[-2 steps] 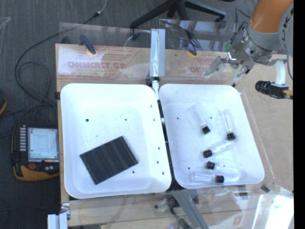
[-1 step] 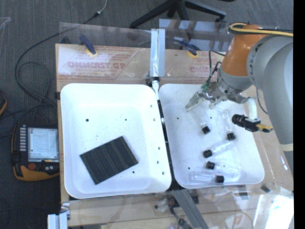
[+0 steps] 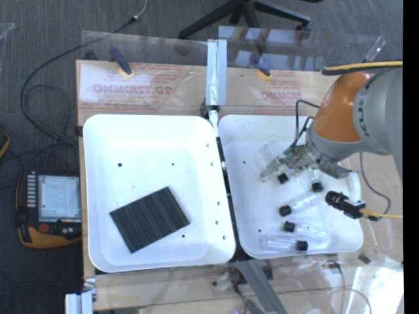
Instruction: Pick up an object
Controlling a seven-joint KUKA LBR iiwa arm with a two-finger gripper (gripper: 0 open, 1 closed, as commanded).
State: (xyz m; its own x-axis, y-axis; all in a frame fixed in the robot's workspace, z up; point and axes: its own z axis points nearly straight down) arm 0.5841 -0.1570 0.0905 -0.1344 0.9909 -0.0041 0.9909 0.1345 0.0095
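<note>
Several clear tubes with black caps lie scattered in the right bin [image 3: 249, 195]. One tube [image 3: 298, 205] is at the middle, another tube [image 3: 306, 229] lies nearer the front, and a third tube [image 3: 280, 243] rests by the front wall. My gripper [image 3: 280, 169] is low over the bin's back half, right above a black cap [image 3: 283, 178] and close to one more clear tube [image 3: 270, 153]. A dark ribbed rectangular pad [image 3: 149, 218] lies flat in the left bin [image 3: 105, 142], far from the gripper.
A metal divider post [image 3: 215, 77] stands behind the seam between the bins. The arm's orange band [image 3: 340, 113] hangs over the right bin's back right corner. A handheld pendant [image 3: 49, 205] lies on the floor left of the bench.
</note>
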